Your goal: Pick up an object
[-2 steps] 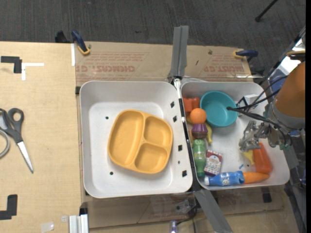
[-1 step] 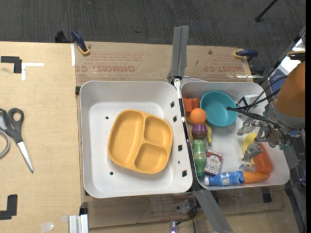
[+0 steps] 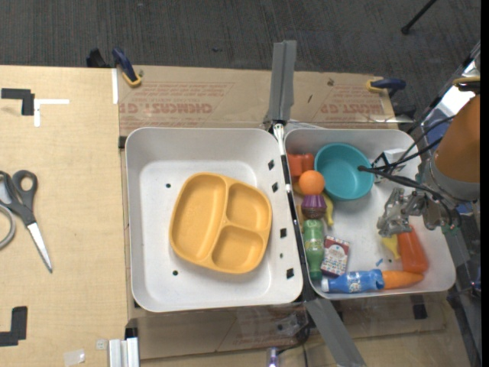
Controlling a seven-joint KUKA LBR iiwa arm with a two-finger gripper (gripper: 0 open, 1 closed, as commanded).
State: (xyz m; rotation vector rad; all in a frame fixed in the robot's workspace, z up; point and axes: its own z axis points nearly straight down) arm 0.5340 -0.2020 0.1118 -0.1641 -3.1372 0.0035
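Two white bins on the bench. The left bin (image 3: 145, 228) contains a yellow divided plate (image 3: 221, 222). The right bin (image 3: 432, 285) contains a teal bowl (image 3: 341, 171), an orange ball (image 3: 311, 182), a green bottle (image 3: 313, 239), a blue bottle (image 3: 353, 282) and an orange carrot-like toy (image 3: 411, 252). The hand (image 3: 393, 219) hangs low over the right bin, just beside the orange toy; whether it is wide or narrow cannot be told.

Toys in the right bin (image 3: 443, 281)
A teal bowl (image 3: 343, 171) sits upright at the back; an orange ball (image 3: 310, 182) touches its left side; a blue bottle (image 3: 353, 282) lies along the front wall.
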